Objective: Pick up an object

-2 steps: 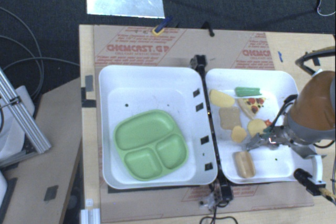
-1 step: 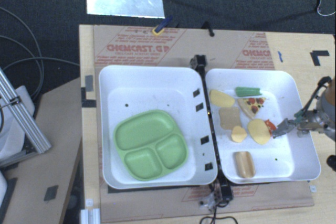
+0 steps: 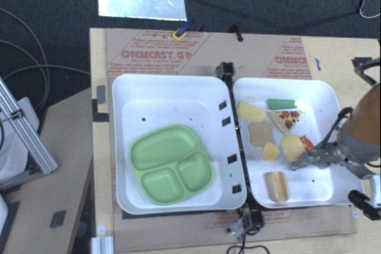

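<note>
The table [image 3: 149,50] bears two white bins. The left bin [image 3: 172,89] holds a green divided plate [image 3: 171,162]. The right bin [image 3: 315,187] holds toy food: a pizza slice [image 3: 286,120], a green piece [image 3: 281,104], a yellow piece [image 3: 251,111], a tan slab [image 3: 259,134], two yellow rounds [image 3: 292,146] and a hot-dog bun [image 3: 277,185].

The arm [image 3: 363,131] reaches into the right bin; its tool [image 3: 306,161] sits low beside the larger yellow round, near a small red piece [image 3: 306,143]. Whether the tool is apart or together I cannot tell.

This looks like the approach-to-grasp step; next it needs to close squarely on one piece and lift.
</note>
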`<state>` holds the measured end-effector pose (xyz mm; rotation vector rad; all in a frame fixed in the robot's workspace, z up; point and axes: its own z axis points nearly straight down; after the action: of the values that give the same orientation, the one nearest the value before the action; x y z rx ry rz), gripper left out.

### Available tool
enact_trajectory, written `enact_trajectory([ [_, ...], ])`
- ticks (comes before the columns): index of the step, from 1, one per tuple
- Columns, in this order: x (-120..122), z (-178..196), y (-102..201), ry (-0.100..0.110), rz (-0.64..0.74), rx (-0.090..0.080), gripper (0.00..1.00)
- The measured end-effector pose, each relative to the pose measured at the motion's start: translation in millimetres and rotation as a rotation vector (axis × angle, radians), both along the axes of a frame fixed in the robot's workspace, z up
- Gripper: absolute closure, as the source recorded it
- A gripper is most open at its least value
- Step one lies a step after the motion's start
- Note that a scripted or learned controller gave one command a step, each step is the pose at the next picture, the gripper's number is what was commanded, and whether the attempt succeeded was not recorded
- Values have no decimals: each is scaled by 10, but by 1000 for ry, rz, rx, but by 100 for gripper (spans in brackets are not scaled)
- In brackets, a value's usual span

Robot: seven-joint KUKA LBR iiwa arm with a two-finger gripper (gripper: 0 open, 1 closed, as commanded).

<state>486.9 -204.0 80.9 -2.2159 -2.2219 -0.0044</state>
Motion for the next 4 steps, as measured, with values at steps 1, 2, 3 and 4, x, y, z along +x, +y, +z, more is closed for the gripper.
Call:
enact_trajectory([
  [1,6,462,-28,-5,0,-6,0],
  [2,3,24,-4,0,0,0,0],
  [3,2,31,1,-1,-1,1,0],
  [4,2,31,1,-1,-1,1,0],
])
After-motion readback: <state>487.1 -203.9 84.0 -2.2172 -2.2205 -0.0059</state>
